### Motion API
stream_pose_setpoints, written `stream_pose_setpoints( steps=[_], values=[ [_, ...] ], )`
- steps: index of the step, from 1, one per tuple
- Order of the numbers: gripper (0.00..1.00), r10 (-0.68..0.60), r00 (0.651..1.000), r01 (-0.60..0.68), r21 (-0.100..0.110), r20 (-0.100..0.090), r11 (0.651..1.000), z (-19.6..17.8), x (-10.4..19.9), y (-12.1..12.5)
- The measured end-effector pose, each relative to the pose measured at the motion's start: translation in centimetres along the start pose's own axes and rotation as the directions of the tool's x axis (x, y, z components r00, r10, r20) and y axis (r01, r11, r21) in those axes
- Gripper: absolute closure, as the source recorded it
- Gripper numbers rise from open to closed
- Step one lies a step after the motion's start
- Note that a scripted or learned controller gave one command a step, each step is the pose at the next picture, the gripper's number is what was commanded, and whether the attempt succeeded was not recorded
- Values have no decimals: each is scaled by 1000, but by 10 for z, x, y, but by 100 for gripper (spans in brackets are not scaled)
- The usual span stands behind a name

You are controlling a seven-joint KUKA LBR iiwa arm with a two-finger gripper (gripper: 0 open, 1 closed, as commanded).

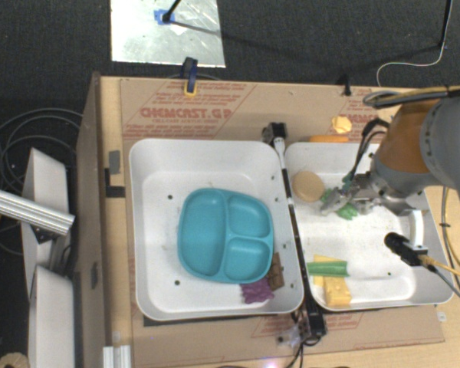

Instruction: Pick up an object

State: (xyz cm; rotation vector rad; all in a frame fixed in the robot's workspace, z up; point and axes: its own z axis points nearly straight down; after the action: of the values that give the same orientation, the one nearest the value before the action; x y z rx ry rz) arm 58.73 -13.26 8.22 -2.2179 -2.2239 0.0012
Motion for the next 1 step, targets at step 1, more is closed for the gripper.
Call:
stream_pose_setpoints(
  steps=[1],
  values=[
    [100,-2,1000,2,-5,0,1000,-13,0,2]
  ],
)
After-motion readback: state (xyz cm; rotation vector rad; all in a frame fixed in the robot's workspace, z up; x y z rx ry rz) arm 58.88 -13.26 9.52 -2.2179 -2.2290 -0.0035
